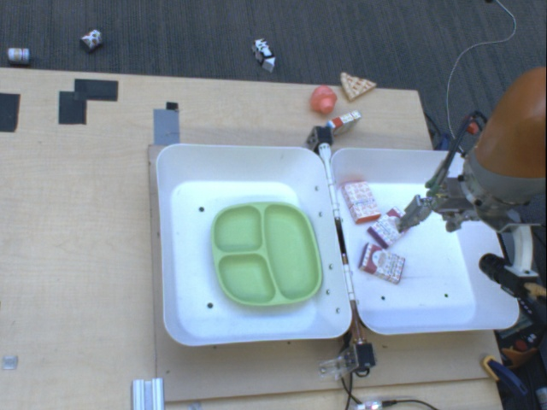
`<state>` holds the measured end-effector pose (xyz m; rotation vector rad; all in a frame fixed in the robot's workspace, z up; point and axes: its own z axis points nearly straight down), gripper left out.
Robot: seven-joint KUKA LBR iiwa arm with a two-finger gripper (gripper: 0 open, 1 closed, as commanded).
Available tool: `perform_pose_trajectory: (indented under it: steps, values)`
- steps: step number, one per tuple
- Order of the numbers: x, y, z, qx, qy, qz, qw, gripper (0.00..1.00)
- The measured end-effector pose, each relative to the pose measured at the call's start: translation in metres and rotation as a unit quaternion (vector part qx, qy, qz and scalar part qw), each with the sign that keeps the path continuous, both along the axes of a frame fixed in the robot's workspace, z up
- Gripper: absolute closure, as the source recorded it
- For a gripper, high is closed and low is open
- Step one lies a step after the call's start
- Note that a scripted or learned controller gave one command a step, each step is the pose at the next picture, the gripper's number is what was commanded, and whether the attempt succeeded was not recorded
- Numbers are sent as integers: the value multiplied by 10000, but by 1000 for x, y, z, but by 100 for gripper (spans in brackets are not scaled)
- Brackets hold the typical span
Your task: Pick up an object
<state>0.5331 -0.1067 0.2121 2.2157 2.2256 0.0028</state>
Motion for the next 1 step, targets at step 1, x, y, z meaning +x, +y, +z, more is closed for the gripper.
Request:
perform_pose_trajectory:
  steps: [1]
  values:
    - [-7,-2,-114,-11,-57,-17,10000,0]
